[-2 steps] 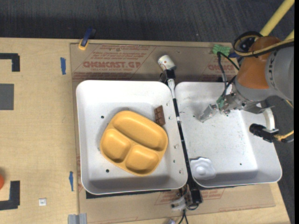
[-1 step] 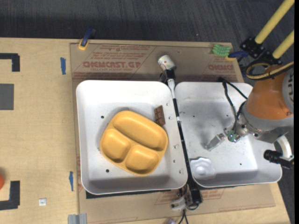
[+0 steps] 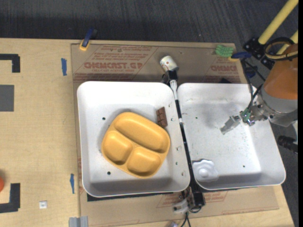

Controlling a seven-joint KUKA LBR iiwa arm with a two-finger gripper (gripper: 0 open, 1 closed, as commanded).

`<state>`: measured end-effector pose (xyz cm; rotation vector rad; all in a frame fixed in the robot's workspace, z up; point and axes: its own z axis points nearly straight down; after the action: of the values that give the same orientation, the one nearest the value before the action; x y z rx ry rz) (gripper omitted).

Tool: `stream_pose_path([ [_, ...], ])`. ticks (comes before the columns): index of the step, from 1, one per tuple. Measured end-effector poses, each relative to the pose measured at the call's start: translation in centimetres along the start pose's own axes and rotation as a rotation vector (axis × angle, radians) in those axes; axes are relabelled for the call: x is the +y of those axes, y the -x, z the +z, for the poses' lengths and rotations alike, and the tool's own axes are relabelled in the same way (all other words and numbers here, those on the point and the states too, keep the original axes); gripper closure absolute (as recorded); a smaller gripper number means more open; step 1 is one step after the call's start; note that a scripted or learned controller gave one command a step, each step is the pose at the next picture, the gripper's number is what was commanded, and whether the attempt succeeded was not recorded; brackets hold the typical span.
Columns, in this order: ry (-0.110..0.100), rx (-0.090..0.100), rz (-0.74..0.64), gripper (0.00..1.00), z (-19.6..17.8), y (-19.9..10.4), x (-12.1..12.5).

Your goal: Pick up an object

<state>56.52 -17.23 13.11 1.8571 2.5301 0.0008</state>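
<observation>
A yellow three-compartment plate [image 3: 136, 144] lies in the left bin [image 3: 92, 103]. A small brown block [image 3: 161, 117] rests beside it against that bin's right wall. A white lumpy object [image 3: 204, 169] sits at the front left corner of the right bin [image 3: 265, 167]. My gripper [image 3: 230, 124] hangs over the middle of the right bin, up and to the right of the white object and well apart from it. Nothing shows in the gripper.
The grey arm with its orange band [image 3: 284, 82] comes in over the right bin's right wall. A white-capped fixture [image 3: 167, 62] stands behind the seam between the bins. Cardboard [image 3: 118, 60] lies under both bins, and cables [image 3: 189, 205] sit at the front.
</observation>
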Motion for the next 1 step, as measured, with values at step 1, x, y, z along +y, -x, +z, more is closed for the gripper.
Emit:
stream_pose_path([
  [1,0.002,0.013,0.068,0.0,3.83,3.13,0.91],
])
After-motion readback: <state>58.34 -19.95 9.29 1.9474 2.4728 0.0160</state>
